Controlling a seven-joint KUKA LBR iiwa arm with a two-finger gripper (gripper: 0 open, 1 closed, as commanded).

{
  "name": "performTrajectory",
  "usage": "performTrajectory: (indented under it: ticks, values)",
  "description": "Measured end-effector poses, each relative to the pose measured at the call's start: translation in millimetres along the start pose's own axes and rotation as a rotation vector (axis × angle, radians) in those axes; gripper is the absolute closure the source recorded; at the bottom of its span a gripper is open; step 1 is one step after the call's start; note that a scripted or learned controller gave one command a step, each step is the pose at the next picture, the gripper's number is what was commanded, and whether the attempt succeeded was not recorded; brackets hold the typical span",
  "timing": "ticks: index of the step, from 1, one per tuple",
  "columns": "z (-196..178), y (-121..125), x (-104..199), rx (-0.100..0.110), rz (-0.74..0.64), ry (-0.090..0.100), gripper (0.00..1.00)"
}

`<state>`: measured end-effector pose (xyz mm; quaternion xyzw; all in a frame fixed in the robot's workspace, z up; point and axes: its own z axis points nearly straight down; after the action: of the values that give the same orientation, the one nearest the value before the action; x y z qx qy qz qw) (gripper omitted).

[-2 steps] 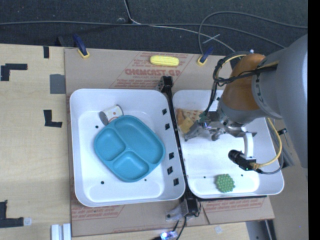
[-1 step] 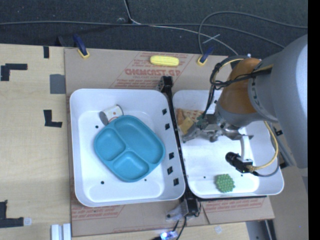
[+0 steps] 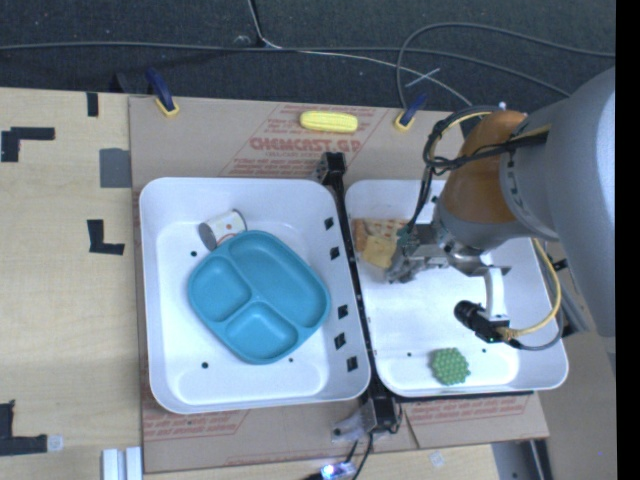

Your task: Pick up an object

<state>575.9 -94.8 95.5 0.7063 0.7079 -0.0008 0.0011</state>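
A brown cardboard sheet (image 3: 290, 148) covers the pale wooden bench (image 3: 60, 268), dark carpet beyond. The right shallow white plastic bin (image 3: 530, 368) holds a tan, flat, blocky object (image 3: 372, 243) in its far-left corner, its long axis roughly along the bin's left wall. The grey two-finger gripper (image 3: 402, 266) sits just right of it, partly covering it; whether the gripper is wide or closed cannot be told. A green bumpy ball (image 3: 450, 366) lies near the bin's front wall.
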Motion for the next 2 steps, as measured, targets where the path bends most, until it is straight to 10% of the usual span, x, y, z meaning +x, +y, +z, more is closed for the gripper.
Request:
performTrajectory:
  ticks: [2]
  values:
    - [-105,3,2,-0.005,0.001,0.002,1.0]
